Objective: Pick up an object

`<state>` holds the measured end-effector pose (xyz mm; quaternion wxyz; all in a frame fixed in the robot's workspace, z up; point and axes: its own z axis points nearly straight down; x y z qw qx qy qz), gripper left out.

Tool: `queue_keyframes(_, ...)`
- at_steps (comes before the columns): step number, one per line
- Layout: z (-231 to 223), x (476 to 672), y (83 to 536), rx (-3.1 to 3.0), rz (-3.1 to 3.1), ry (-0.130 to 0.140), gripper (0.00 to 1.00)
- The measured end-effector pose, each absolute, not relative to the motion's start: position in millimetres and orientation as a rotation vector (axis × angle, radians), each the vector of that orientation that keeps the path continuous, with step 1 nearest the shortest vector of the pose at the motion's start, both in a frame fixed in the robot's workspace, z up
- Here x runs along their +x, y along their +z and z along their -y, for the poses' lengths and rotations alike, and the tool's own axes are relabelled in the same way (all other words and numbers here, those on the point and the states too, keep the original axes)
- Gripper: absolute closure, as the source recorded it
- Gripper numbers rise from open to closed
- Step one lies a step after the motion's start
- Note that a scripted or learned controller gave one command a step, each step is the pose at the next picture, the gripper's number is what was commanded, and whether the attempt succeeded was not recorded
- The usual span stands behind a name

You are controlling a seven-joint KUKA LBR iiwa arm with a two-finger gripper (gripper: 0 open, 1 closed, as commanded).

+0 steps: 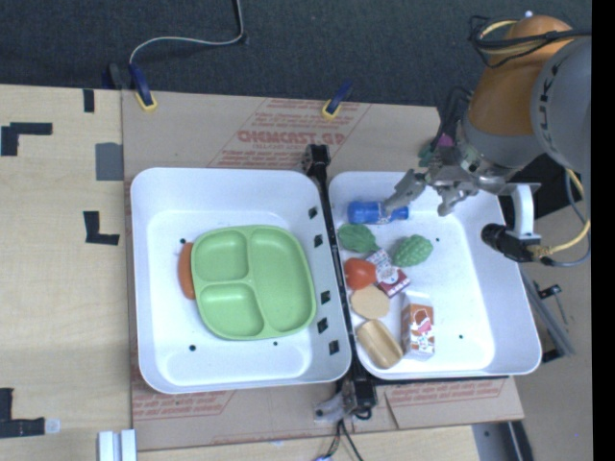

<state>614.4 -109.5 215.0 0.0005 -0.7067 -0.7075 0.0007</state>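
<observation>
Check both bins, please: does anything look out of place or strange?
One thing: an orange object in the left bin lies half hidden under the green divided plate, at its left edge. The right bin's items look merely jumbled.

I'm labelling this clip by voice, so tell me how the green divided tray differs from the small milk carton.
The green divided tray is wide, flat and plain green, with three compartments; the milk carton is small, boxy and printed red and white. The tray sits in the left bin, over an orange item; the carton lies in the right bin among toy foods. Neither is between the gripper's fingers.
</observation>
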Motion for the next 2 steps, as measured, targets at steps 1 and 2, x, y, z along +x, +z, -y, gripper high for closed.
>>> queue_keyframes(1, 136, 610.2, 87, -2.222, 2.224, -0.002, 0.0)
queue_keyframes(2, 136, 610.9, 98, -2.223, 2.226, -0.004, 1.0)
